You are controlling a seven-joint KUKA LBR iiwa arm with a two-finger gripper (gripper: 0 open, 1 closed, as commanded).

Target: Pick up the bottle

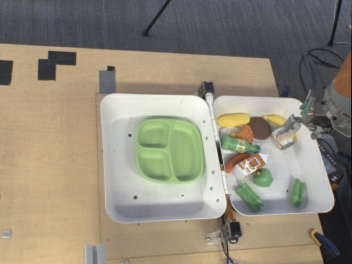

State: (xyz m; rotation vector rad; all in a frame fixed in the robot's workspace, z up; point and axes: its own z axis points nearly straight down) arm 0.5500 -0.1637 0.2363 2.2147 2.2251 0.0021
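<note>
Green bottle [238, 145] on its side (cap rightward) near right bin's left wall.

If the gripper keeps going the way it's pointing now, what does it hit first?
The gripper points left and downward into the right bin. Straight on, it would likely first meet the small white-and-orange item just beneath it, not the green bottle farther left. Depth is uncertain.

Bright, even overhead light; soft shadows, slightly soft focus.

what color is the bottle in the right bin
Green, with a yellowish cap; the bottle shows in the camera view.
</note>
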